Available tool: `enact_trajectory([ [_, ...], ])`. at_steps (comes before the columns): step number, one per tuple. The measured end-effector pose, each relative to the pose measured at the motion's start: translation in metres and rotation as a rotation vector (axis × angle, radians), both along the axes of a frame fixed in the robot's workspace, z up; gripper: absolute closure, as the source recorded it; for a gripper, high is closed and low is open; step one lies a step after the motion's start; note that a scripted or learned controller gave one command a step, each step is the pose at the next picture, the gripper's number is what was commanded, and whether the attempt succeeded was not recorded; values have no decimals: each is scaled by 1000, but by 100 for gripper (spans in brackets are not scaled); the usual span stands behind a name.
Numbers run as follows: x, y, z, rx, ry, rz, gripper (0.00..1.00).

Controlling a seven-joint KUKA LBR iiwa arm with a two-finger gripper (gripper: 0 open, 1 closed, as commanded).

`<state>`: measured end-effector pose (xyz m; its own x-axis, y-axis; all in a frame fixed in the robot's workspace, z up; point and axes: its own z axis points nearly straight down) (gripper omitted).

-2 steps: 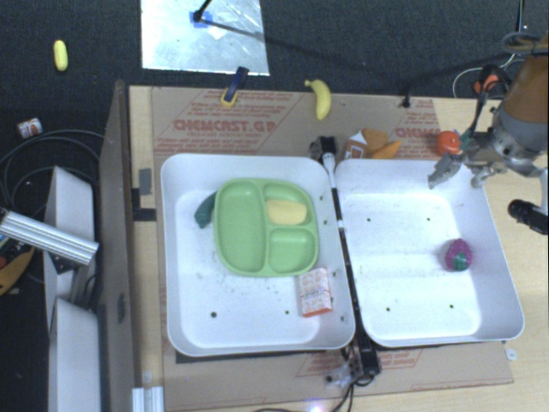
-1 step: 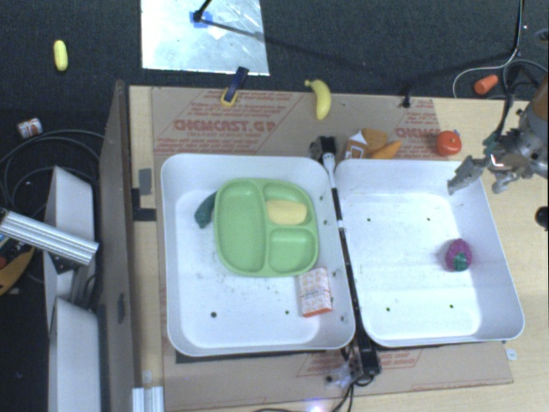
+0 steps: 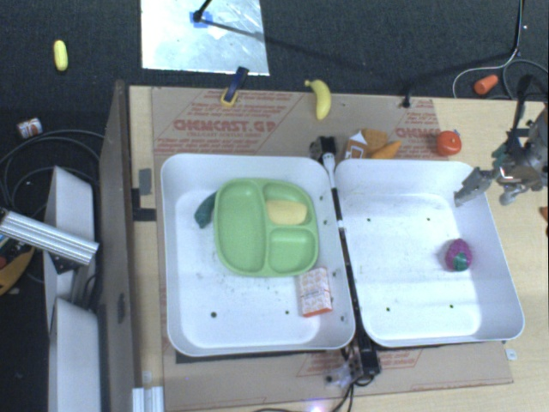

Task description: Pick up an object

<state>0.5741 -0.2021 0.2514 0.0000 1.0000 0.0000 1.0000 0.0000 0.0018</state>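
Currently the gripper (image 3: pixel 491 187) hangs with fingers spread apart and bare, a purple toy (image 3: pixel 457 255) lying just below it in the right bin (image 3: pixel 412 316).

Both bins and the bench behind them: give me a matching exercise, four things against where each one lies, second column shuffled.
Things:
1. green divided plate
2. purple and green object
3. banana
4. small red and white packet

Places:
A. on the bench behind the bins
B. right bin, near its right wall
C. left bin, by the plate's lower right corner
D. middle of the left bin, with a yellow piece in its upper right compartment

Pairs: 1-D, 2-B, 3-A, 4-C
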Motion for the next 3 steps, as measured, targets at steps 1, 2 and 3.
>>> enact_trajectory([
  [1, -16, 0, -44, 0, 4, 0, 0],
  [2, 3, -4, -64, -2, 0, 5, 0],
  [3, 8, -4, -78, -1, 0, 5, 0],
])
